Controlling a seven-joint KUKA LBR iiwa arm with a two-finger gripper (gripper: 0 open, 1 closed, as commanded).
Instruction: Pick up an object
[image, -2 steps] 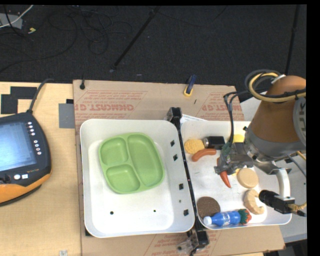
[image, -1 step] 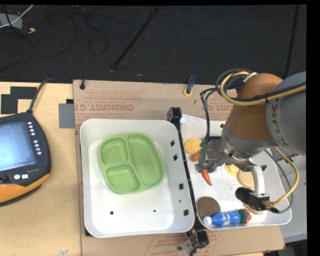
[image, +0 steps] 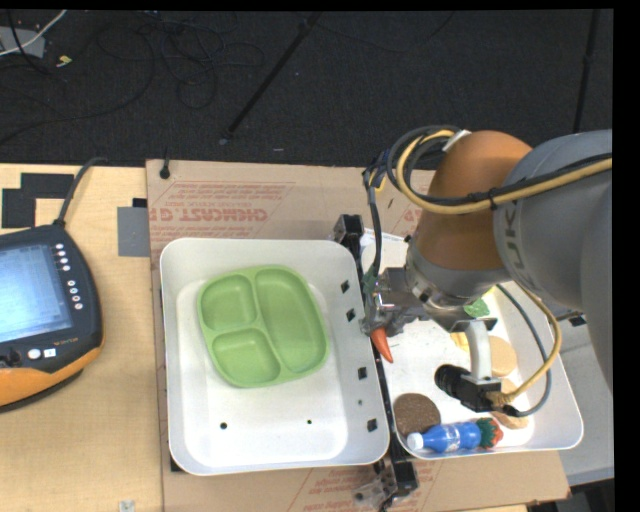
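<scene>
The arm hangs over the right bin (image: 560, 425), gripper (image: 383, 322) low by the divider, just above a small orange carrot (image: 382, 345); whether it is parted or closed cannot be told. Nearby lie a brown disc (image: 417, 410) and a blue bottle (image: 450, 438), likely targets too.

The arm (image: 560, 230) is a bulky grey casing with rounded links, an orange band (image: 475, 180) domed above the wrist. Yellow and black cables (image: 420, 165) loop around the band (another yellow cable trails lower down), and metal fittings sit beneath.
</scene>
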